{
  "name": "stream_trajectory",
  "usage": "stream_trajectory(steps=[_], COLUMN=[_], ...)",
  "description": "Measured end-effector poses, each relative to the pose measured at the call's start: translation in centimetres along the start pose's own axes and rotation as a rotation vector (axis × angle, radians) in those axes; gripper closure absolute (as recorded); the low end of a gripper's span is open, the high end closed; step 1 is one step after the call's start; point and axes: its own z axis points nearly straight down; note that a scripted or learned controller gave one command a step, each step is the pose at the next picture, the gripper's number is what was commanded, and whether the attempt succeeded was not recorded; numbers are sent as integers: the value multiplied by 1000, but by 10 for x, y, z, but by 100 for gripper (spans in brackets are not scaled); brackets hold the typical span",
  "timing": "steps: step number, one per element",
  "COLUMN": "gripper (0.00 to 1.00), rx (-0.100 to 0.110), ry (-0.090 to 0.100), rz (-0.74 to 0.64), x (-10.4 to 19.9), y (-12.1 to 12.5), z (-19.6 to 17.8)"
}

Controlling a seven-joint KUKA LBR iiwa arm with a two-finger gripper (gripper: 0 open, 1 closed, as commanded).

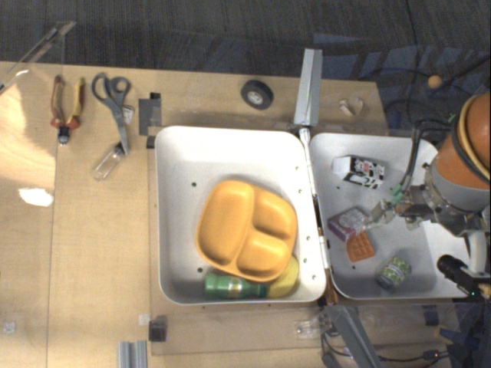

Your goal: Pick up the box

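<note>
Two bins sit side by side on the surface (92, 228). The left bin (176, 205) holds a divided tray (247, 238) over a bottle (230, 286). The right bin (430, 259) holds a box (359, 170) at the back, a waffle (360, 246) nearer the front. Scissors (115, 102) and pliers (66, 106) lie far left.

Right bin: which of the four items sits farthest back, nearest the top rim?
The black-and-white box. It lies alone in the bin's upper part; the purple packet, orange piece and green item sit lower.
</note>
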Motion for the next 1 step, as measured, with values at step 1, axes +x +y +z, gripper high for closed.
stream_trajectory(steps=[1], gripper=[0], rx=[-10], ry=[-2], rz=[-86], x=[8], y=[53], z=[96])
